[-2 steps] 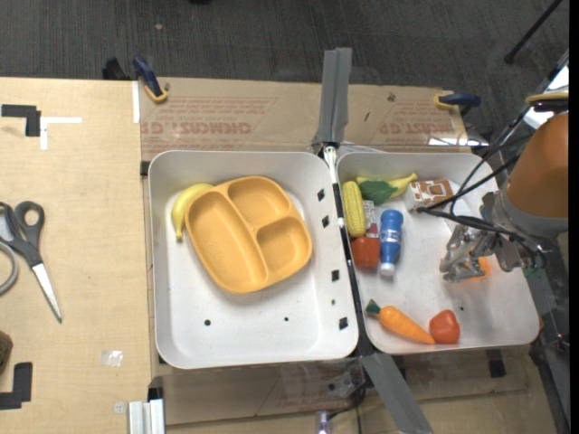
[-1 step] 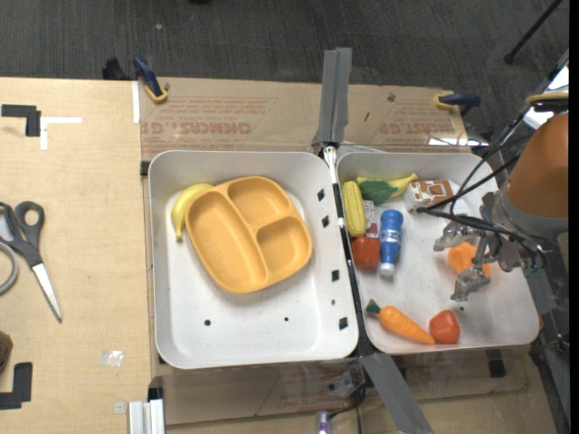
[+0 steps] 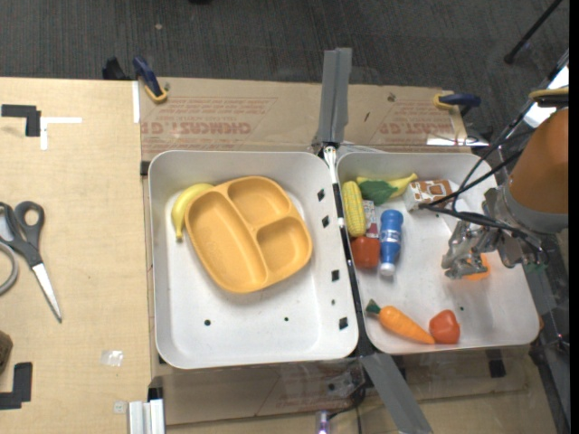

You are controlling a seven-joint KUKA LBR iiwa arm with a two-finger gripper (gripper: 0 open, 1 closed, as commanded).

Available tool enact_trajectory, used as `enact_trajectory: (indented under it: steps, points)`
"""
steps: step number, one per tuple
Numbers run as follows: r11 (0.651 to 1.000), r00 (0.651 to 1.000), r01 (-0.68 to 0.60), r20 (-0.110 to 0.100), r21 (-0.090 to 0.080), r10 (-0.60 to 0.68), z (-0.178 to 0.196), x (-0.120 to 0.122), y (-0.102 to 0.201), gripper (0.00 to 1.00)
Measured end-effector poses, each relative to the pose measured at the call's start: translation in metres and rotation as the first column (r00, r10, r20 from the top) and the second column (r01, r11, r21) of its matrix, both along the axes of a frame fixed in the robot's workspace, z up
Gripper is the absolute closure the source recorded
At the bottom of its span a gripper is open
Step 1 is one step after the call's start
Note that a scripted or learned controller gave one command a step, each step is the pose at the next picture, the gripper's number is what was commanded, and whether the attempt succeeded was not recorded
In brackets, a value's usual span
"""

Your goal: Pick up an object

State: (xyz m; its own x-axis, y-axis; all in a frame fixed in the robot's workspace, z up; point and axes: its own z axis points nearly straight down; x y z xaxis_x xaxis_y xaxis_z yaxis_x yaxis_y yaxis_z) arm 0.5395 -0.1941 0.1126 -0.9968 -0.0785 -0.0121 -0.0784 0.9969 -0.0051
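The hand (image 3: pixel 464 262) hangs low over the right bin (image 3: pixel 507 333), near its right edge, with a small orange piece (image 3: pixel 476 274) directly under its fingertips. Whether it is released or clenched on that piece I cannot tell; the metal parts blur together there.

Judging by that, the orange piece is the likeliest target. It lies straight below the hand, so the coming move looks like a plain drop and close, not a sideways reach. It is too small to read a long axis.

Further out toward the bin's near edge lie a red piece (image 3: pixel 444 326) and a carrot (image 3: pixel 404 325), its length slanting along that edge. Against the left wall stand a blue bottle (image 3: pixel 390 240), corn (image 3: pixel 353 208) and a tomato (image 3: pixel 365 252). The left bin (image 3: pixel 181 333) carries a yellow plate (image 3: pixel 247 232) and a banana (image 3: pixel 185 204).
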Motion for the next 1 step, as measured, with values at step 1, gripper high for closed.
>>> enact_trajectory:
  steps: [1]
  points:
    - [1.0, 1.0, 0.0, 0.0, 0.0, 0.0, 0.0, 0.0, 0.0001, 0.0]
